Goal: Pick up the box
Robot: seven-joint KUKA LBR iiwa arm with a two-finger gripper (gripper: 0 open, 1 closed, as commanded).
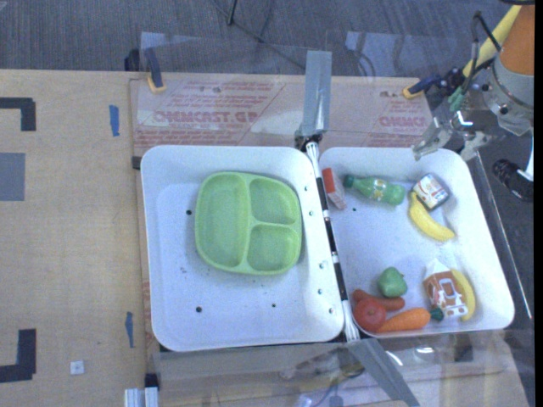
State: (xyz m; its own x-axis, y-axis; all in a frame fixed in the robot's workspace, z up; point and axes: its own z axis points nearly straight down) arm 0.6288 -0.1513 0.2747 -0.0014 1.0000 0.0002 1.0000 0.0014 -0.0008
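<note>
An orange and white box (pixel 441 292) lies in the right bin (pixel 373 244), near its front right corner, with a yellow banana (pixel 464 288) against its right side. My gripper (pixel 444 145) hangs over the far right corner of that bin, well behind the box. It is open with nothing between its fingers. A small brown and white packet (pixel 431 191) lies just below the gripper, beside a second banana (pixel 429 219).
The right bin also holds a green bottle (pixel 374 190), a green pepper (pixel 391 281), a red tomato (pixel 370 313), a carrot (pixel 409 319) and a small red item (pixel 333 190). A green divided plate (pixel 249 223) sits in the left bin (pixel 170 270).
</note>
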